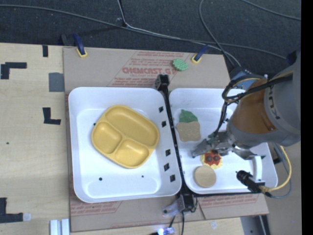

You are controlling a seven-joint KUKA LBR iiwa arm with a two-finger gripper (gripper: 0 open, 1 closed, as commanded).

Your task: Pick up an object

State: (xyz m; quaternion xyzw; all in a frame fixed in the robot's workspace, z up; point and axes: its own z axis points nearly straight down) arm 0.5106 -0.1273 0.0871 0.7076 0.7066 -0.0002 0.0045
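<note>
Three small pieces crowd the right bin [274, 180] beneath my pincer [213, 150]: a tan square with a green top [188, 129], a red-and-yellow piece [212, 158] and a pale round disc [205, 176]. The likeliest target, I judge, is the red-and-yellow piece, lying flat on the bin floor directly below my wrist, just above the disc and near the tan square. It looks small, thin and mottled, partly hidden by my own hardware. Whether my pincer is spread or closed, I cannot tell. Risk one: so flat a piece offers little edge, so I may close on nothing. Risk two: the close neighbours may be nudged or caught instead. The yellow divided tray [125, 136] sits well apart in the left bin [78, 146].
</note>
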